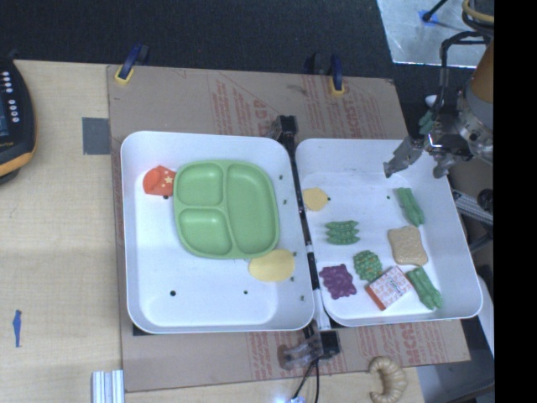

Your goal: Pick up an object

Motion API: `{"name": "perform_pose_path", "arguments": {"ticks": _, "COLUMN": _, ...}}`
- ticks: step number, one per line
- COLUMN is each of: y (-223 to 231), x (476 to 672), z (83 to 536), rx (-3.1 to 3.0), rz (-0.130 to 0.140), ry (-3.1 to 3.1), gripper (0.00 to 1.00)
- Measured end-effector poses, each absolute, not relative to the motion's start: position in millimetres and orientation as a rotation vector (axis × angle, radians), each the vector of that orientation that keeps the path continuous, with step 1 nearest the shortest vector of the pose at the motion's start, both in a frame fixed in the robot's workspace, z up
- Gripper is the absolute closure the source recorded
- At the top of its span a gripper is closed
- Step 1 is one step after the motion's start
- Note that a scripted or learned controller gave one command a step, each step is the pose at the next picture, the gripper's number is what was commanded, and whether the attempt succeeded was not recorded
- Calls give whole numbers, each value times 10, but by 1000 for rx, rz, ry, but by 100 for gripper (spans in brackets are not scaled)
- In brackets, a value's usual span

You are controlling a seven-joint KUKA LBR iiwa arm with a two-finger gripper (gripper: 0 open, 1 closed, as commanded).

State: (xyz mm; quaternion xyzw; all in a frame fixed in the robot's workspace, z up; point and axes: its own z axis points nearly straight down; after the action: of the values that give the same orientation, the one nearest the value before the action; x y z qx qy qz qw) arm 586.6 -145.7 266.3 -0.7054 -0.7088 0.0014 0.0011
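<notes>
Holding a green plate [226, 208], left bin [147, 292]

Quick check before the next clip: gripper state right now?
Gripper: open, fingers spread, holding nothing, above the right bin's far edge.

- Two white bins [138, 225] are seen on brown cardboard [210, 99] printed with red lettering;
- a pale green divided plate [226, 208], a red piece [158, 180] marked with a yellow star and a yellow piece [272, 265] are shown in the left bin;
- green pods [341, 232], purple grapes [338, 280], a tan slice [408, 246] and a red-and-white packet [389, 287] are shown in the right bin.
</notes>
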Motion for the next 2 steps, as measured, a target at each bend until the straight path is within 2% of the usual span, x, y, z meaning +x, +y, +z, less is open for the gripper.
{"name": "perform_pose_path", "arguments": {"ticks": 1, "y": -1103, "x": 5546, "z": 1309, "rx": -2204, "rz": 16, "ry": -2217, "gripper": 0}}
{"name": "perform_pose_path", "arguments": {"ticks": 2, "y": -1027, "x": 5630, "z": 932, "rx": -2214, "rz": -2, "ry": -2225, "gripper": 0}}
